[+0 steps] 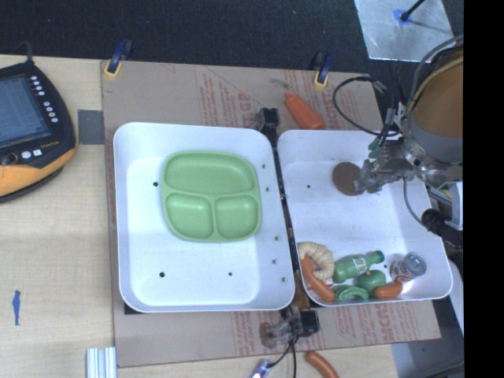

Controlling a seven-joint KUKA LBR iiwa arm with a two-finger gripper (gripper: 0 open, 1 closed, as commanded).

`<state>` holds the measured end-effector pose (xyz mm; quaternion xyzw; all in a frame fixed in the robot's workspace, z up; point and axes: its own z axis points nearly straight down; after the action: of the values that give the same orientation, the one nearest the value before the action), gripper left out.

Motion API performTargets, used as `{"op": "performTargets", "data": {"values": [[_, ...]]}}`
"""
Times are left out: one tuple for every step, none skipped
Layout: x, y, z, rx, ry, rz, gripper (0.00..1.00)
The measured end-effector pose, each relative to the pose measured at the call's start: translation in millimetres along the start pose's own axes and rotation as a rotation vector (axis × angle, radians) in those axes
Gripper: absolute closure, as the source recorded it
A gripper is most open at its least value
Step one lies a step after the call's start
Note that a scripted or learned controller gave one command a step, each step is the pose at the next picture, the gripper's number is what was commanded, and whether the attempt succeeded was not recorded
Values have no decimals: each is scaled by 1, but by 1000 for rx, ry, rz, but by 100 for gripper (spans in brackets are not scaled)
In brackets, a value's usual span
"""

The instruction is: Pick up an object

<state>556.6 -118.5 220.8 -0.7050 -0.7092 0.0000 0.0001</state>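
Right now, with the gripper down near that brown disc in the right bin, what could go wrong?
1. The gripper sits at the edge of the flat brown disc; it may slide off rather than lift.
2. The black cable loops close to the arm and could snag.
3. The toy food is piled in the right bin corner, so a grab there may shove neighbours.
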Motion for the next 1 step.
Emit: {"op": "performTargets", "data": {"values": [[-1,-1,1,3,0,1,0]]}}
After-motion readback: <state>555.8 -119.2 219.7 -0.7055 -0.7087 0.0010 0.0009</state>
